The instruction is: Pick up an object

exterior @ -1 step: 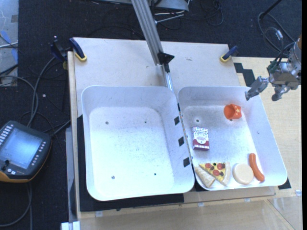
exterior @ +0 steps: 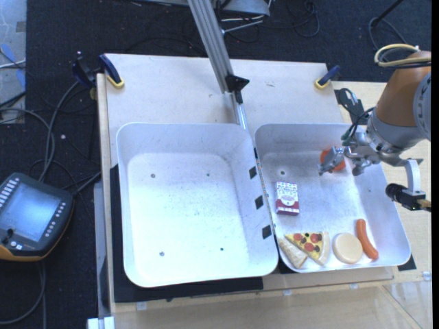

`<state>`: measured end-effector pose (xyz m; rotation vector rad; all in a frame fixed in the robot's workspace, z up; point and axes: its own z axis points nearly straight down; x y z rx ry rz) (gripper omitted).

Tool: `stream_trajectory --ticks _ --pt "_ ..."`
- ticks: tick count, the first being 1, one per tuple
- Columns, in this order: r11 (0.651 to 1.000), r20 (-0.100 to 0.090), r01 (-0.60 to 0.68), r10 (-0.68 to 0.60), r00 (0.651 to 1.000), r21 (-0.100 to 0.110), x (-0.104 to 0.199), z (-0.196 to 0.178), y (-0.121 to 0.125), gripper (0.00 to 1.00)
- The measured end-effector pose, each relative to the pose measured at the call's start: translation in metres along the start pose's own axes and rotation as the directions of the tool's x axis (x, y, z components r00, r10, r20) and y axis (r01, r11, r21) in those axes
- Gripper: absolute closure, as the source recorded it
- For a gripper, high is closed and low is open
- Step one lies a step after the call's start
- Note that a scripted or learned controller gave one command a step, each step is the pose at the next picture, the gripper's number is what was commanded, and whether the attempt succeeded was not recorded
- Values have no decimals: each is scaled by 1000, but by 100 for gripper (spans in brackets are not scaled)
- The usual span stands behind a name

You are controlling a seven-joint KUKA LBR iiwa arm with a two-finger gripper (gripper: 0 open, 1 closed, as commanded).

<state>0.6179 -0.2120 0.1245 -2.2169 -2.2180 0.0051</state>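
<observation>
From the overhead camera you look down on two shallow white bins side by side on a pale bench (exterior: 178, 88); the left bin (exterior: 137, 184) shows you only its speckled floor, while the right bin (exterior: 274, 139) carries all the objects. Your arm (exterior: 405, 101) comes in from the right edge, its orange band above the wrist, and the gripper (exterior: 337, 160) sits low over the far part of the right bin. Right at its tip you can see a small orange-red object (exterior: 328, 157), touching or nearly touching the fingertips; the picture is too coarse for you to tell whether the fingers are spread or closed, or whether that object sits between them, and its shape and long axis cannot be made out either. Nearer the middle of the bin a red-and-white carton (exterior: 287, 198) lies flat, its long axis running far to near, well apart from the gripper. Along the near wall you see a row: a pizza slice (exterior: 310, 244) with its narrow end pointing near and left, a pale wedge (exterior: 293, 253) just beside it on the left, a round tan disc (exterior: 348, 247) to its right, and a sausage (exterior: 366, 238) at the right end, its long axis running far to near with a slight tilt. A teach pendant (exterior: 31, 214) rests on the dark floor to the left of the bench.
</observation>
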Motion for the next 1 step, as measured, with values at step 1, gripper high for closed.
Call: stream_trajectory --ticks 1 --pt "1000 0 -1 1 1000 -3 25 31 -72 0"
